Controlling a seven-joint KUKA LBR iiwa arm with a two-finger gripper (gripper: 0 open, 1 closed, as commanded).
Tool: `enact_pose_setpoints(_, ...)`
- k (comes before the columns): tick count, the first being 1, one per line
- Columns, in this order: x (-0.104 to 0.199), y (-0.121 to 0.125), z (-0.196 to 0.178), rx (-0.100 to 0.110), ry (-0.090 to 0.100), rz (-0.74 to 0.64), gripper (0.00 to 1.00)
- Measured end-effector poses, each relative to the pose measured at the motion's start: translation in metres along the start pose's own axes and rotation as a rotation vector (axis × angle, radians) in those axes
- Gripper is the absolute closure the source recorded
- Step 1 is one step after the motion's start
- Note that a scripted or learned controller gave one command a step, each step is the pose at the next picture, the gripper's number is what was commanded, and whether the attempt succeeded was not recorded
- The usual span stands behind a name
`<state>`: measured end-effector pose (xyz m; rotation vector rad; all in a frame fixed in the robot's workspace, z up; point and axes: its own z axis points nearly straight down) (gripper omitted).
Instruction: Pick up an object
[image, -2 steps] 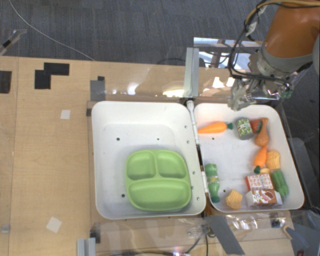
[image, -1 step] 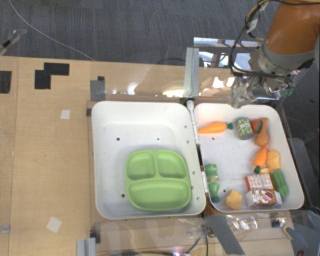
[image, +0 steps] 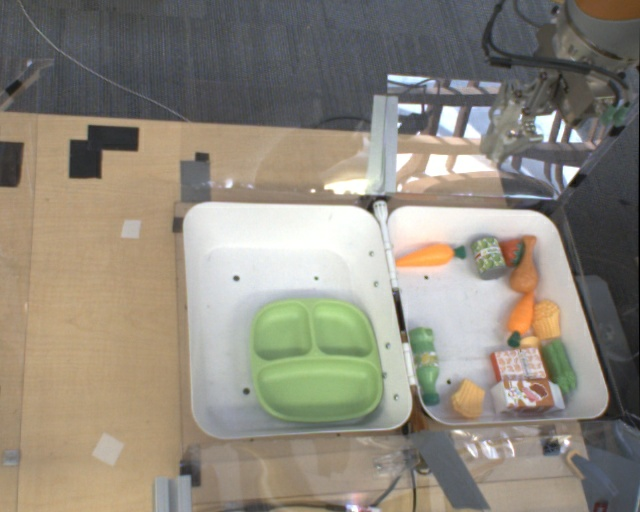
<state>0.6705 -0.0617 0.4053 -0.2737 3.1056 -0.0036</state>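
— Wooden bench (image: 90, 330), grey carpet behind. On top?
— Two white bins touching along one edge: left bin (image: 215, 300) and right bin (image: 450, 320).
— Inside the right bin?
— Toy food, all of it. Carrot (image: 428, 256) near the far-left corner, lying flat, tip toward the left wall. Just right of it, along the far wall, a round green piece (image: 489, 256) touching an orange piece (image: 523, 268).
— And toward the right wall?
— Second carrot (image: 519, 314) with a yellow piece (image: 546, 320) just beside it. Nearer the front, a red-and-white carton (image: 522, 382) with a green cucumber (image: 561, 366) against its right side.
— Front-left corner of the right bin?
— Green bottle (image: 424, 362), lying close to the left wall. Small yellow wedge (image: 467, 399) between bottle and carton, by the front wall.
— Gripper?
— Gripper (image: 525, 112) up beyond the right bin's far wall, over a metal frame (image: 440, 100), well apart from every toy. Nothing held. Wide or narrow: impossible to judge from this angle.
— Beside the right bin?
— Green divided plate (image: 316, 360), flat in the left bin.
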Motion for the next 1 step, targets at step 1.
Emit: enact_pose_setpoints(1, 0.0433, -0.0681, 0.1576, -0.007, 0.022, -0.192, 1.00)
